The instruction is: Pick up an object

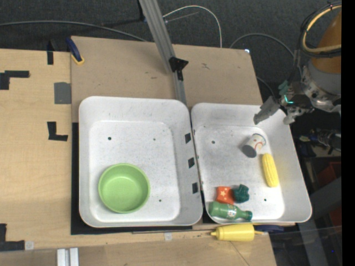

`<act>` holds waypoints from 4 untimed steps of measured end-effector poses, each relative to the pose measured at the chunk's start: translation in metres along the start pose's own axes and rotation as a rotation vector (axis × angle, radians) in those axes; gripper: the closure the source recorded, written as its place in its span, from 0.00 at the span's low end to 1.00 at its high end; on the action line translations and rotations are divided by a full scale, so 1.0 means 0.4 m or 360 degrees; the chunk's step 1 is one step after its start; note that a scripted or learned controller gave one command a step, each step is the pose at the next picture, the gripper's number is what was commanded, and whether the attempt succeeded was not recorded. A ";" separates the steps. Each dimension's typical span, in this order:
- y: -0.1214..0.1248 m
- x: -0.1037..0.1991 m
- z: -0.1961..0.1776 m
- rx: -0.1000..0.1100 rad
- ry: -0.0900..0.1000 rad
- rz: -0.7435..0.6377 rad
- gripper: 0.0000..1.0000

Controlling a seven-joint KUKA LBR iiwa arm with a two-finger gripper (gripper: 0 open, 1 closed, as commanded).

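My gripper (274,118) hangs over the right bin's (222,121) far right rim, open, with nothing between its fingers. Just below it in that bin lies a small white and grey cup (254,145) on its side. A yellow corn cob (269,169) lies next to the cup, nearer the front. At the bin's front sit an orange piece (223,194), a teal piece (241,193) and a green bottle (229,211) lying flat. A green bowl (124,188) stands in the left bin (133,115), at its front left.
A yellow squeeze bottle (235,233) lies on the bench just outside the right bin's front rim. A grey metal pole (161,32) slants over the bench behind the bins. Cables loop at the back right.
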State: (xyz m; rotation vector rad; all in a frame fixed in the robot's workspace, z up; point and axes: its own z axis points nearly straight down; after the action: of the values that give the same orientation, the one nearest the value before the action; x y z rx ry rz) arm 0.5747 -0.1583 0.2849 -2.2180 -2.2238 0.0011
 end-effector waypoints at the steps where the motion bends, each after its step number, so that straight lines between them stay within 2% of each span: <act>1: 0.000 0.000 0.000 0.0000 0.0000 0.0000 0.00; 2: 0.015 0.019 0.143 0.0009 0.0000 0.0002 0.00; 3: 0.023 -0.001 0.272 0.0009 -0.0001 0.0003 0.00; 4: 0.000 0.001 0.390 0.0005 -0.0002 0.0003 0.00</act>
State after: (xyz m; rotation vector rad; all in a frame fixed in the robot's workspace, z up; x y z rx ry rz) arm 0.5747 -0.1580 0.1289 -2.2192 -2.2209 0.0062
